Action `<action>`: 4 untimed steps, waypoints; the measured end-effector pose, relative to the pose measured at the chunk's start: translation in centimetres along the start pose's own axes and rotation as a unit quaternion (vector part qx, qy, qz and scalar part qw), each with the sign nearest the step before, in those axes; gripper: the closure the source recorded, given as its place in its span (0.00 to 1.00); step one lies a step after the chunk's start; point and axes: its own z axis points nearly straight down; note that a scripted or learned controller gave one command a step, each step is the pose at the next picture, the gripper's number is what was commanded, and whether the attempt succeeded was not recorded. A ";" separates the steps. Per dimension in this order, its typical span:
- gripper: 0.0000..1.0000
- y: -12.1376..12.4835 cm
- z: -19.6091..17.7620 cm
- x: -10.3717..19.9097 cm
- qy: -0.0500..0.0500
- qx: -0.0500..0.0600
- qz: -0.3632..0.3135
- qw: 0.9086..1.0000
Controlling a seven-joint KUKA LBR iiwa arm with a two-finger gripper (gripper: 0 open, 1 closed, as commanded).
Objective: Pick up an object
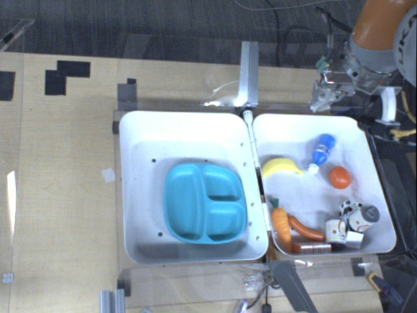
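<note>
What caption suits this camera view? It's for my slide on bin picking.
KUKA gripper poised above the right bin of toys, beside a left bin holding a blue divided tray.

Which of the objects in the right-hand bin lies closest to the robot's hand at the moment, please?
The blue bottle is closest to the hand: it lies nearest the bin's far wall, while the orange ball, banana and carrot sit further forward.

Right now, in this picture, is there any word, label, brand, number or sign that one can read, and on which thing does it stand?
None can be read.
The blue bottle in the right bin: no print can be made out.
The small white and black items in the same bin: dark marks, too small and blurred to read.
The blue divided plate in the left bin: plain, no text.
The black shapes on the bench: solid patches, not letters.
</note>
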 end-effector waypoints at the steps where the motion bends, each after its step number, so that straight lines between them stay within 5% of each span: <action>1: 1.00 -0.7 -2.8 7.0 0.000 0.002 0.086 0.996; 2: 1.00 -1.1 0.3 13.1 0.000 0.003 0.223 0.975; 3: 1.00 -0.4 -1.3 15.1 0.000 0.003 0.326 0.946; 4: 1.00 -1.7 -0.3 12.0 -0.001 0.005 0.365 0.931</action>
